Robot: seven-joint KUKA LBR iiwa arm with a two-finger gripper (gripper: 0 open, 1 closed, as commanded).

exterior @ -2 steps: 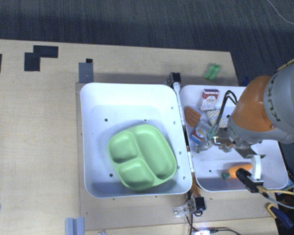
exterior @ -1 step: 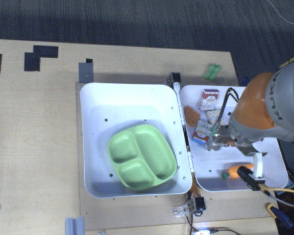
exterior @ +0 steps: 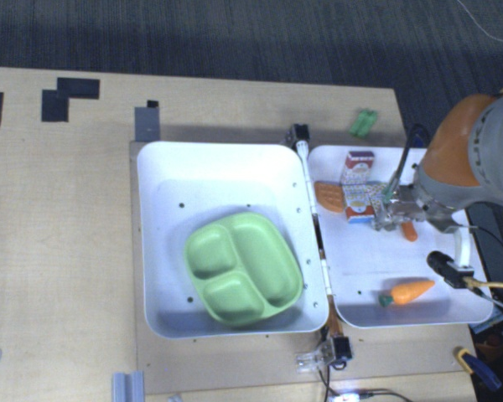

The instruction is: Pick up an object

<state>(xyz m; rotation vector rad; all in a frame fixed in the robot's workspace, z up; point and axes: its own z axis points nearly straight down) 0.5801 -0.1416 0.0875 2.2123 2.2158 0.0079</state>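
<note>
Two white bins sit side by side on the table (exterior: 59, 249). The gripper (exterior: 389, 216) is low in the right bin (exterior: 360, 296); whether it is spread or pinched together I cannot tell. It sits right at the edge of a small milk carton (exterior: 359, 187), which lies just to its left. An orange-brown piece (exterior: 328, 195) lies left of the carton. A toy carrot (exterior: 408, 291) lies well below the gripper. The left bin (exterior: 163, 216) holds a green divided plate (exterior: 241, 266).

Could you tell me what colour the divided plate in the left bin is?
The divided plate is light green, seen in the camera view.
</note>
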